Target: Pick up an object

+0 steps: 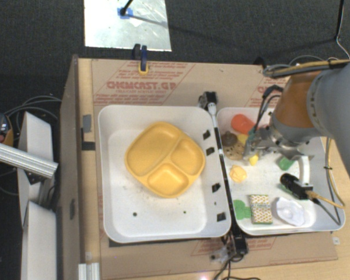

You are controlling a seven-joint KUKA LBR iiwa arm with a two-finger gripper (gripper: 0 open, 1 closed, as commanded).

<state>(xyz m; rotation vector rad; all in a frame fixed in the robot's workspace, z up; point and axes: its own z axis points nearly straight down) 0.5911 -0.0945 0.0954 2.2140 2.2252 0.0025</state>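
The tool (254,150) is lowered into the right bin (321,226) among small objects, beside a yellow piece (238,174); its opening cannot be told. The yellow divided plate (165,159) is left aside in the left bin (114,214).

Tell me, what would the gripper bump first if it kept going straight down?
Probably the small yellow piece lying right under the gripper in the right white bin, though depth is hard to judge from above.
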